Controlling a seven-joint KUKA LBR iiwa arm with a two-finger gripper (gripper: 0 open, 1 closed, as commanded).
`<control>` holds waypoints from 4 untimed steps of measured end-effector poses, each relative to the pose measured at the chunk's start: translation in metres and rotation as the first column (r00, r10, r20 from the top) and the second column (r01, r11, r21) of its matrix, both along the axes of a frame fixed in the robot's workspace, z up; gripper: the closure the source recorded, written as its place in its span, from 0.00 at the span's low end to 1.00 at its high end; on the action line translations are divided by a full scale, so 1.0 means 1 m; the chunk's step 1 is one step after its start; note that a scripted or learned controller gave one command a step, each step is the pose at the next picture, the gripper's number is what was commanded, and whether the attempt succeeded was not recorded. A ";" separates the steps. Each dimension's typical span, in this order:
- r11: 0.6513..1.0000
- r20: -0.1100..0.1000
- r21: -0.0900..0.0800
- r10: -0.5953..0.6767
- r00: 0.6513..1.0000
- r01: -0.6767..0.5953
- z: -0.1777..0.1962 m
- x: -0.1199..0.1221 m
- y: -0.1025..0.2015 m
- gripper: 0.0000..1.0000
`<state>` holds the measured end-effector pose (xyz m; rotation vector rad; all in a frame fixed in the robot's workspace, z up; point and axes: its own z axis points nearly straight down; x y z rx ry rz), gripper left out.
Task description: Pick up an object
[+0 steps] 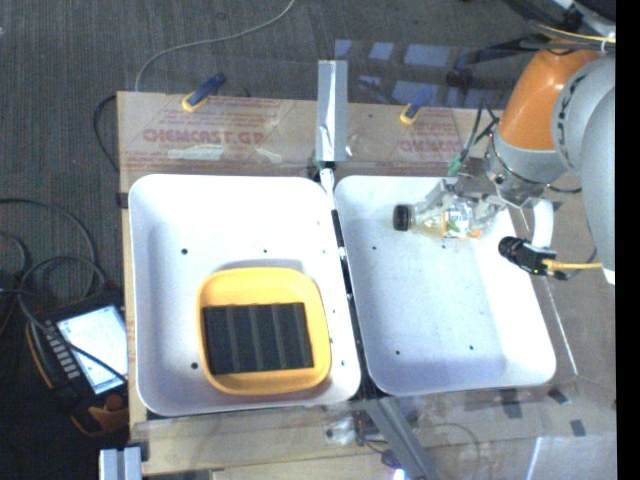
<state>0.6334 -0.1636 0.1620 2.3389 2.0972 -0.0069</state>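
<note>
A clear plastic bottle [440,218] with a dark cap [402,216] lies on its side near the back of the right bin [450,348], cap pointing left. My gripper [478,196] comes down from the orange-banded wrist [535,98] right over the bottle's right end. A yellow tray-like object with a dark ribbed insert [264,331] rests in the left bin [170,228].
A metal divider post [330,118] stands at the back between the bins. A black connector with a yellow cable [530,255] hangs off the arm over the right bin's right rim. Clamps [203,91] sit on the cardboard behind the bins.
</note>
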 end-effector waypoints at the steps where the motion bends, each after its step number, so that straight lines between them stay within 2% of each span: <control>1: 0.992 0.006 0.003 0.123 0.992 -0.123 -0.023 0.020 -0.005 0.00; 2: 0.980 0.016 0.003 0.198 0.980 -0.198 -0.025 0.026 -0.011 0.00; 3: 0.940 0.005 0.004 0.342 0.940 -0.342 -0.071 0.030 -0.042 0.00; 4: 0.896 0.013 -0.003 0.444 0.896 -0.444 -0.070 -0.023 0.021 0.00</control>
